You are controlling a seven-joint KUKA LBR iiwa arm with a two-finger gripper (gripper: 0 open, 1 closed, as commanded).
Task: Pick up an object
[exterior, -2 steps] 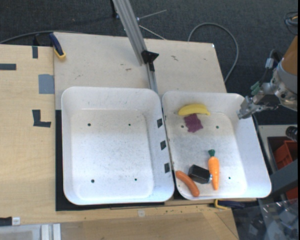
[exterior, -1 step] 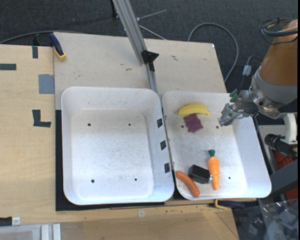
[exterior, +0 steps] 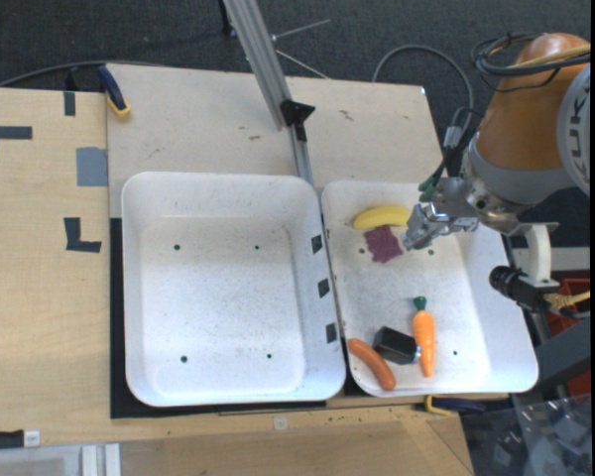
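Note:
The right bin (exterior: 496,296) holds a yellow banana (exterior: 380,216) at its far end, with a purple block (exterior: 384,244) just in front of it. Near the front lie an orange carrot (exterior: 424,341) with a green top, a small black object (exterior: 396,344) and a red-orange sausage-shaped piece (exterior: 373,364). My gripper (exterior: 422,228) hangs over the far part of this bin, just right of the banana and the purple block. Nothing shows between its fingers.
The left bin (exterior: 223,286) sits beside the right one, its rim touching it along the middle. A slanted metal pole (exterior: 263,58) rises behind the bins. The arm's orange and grey body (exterior: 531,117) fills the upper right.

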